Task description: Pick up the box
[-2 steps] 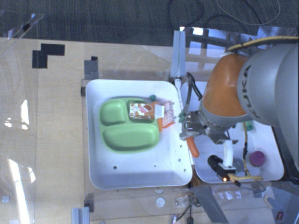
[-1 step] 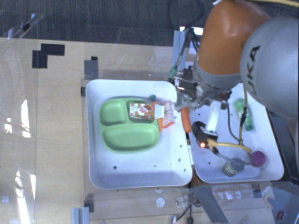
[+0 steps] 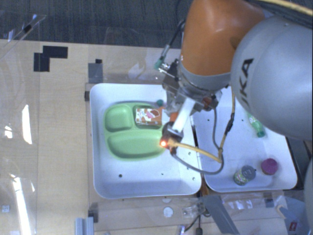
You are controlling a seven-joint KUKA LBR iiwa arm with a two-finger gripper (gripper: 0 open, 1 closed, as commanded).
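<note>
A small box [image 3: 148, 116] with a red and brown picture on top lies on the upper right part of a green divided plate [image 3: 128, 143] in the left bin [image 3: 146, 180]. The gripper [image 3: 168, 105] hangs low over the left bin's right side, just right of the box and close to it. The grey arm and its orange band cover most of the gripper from above. Nothing shows between the gripper and the box, and I cannot see whether they touch.
The right bin [image 3: 254, 182] holds a green bottle [image 3: 256, 127] near its far right, a purple round thing [image 3: 269, 166] and a grey-green can [image 3: 244, 175] at the front. The arm's bulk hangs over the wall between the two bins.
</note>
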